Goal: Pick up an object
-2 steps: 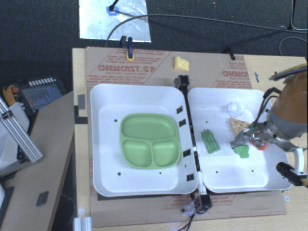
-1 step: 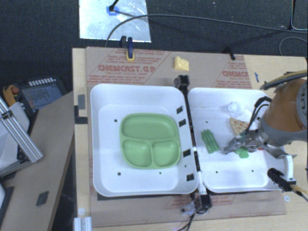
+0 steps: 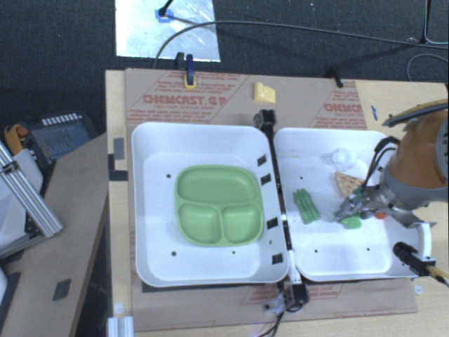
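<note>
Over the right bin [image 3: 330, 269], gripper [image 3: 349, 213] is lowering onto a green piece [image 3: 351, 222], grip unclear; next, closing and lifting.

A robotics lab or test cell. A plywood tabletop [image 3: 421, 93] carries a cardboard sheet [image 3: 210, 97] printed with red lettering, and on it two shallow white bins [image 3: 151, 146] sit side by side, joined by black clips. A grey robot arm with an orange band [image 3: 421, 153] reaches in from the right. Black cables [image 3: 302, 27] trail across dark carpet [image 3: 56, 41] behind the tabletop. A handheld control pendant with a screen [image 3: 59, 142] rests on a side table at left, beside a length of aluminium framing [image 3: 28, 195].
</note>
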Controlling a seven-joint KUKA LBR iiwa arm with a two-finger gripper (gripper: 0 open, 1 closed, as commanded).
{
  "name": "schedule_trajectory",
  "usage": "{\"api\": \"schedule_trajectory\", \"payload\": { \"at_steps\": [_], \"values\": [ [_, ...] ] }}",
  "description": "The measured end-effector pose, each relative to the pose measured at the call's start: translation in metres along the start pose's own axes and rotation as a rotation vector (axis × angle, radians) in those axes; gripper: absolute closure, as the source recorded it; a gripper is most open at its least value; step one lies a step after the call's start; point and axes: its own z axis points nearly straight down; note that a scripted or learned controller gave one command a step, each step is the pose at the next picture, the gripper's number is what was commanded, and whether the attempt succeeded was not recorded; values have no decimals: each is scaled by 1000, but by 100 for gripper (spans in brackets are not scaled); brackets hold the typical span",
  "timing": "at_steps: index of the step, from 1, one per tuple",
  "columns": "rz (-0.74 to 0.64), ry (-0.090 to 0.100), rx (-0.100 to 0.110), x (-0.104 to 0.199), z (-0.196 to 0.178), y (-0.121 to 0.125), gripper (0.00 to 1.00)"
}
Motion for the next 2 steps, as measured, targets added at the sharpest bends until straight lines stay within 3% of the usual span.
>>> {"api": "schedule_trajectory", "payload": {
  "at_steps": [2],
  "values": [
    [-3, -1, -3, -15, -122, 7, 100]
  ]
}}
